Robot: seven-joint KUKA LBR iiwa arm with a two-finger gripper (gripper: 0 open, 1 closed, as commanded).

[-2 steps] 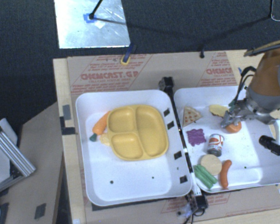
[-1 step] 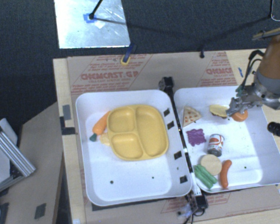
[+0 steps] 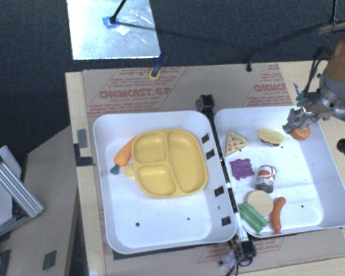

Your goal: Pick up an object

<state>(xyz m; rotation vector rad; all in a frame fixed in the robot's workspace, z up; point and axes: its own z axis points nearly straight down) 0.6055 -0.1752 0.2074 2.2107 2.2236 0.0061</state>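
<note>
Overhead, cardboard-topped bench (image 3: 132,90), two white bins (image 3: 169,237), dark carpet (image 3: 21,57).

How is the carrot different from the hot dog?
The carrot is orange with a green end; the hot dog is a darker red-orange, with no green. The carrot lies in the left bin, tucked against the yellow tray; the hot dog lies in the right bin, beside a round tan disc. The carrot tapers; the hot dog is rounded at both ends. Both are long, thin toy foods lying slanted.
</note>
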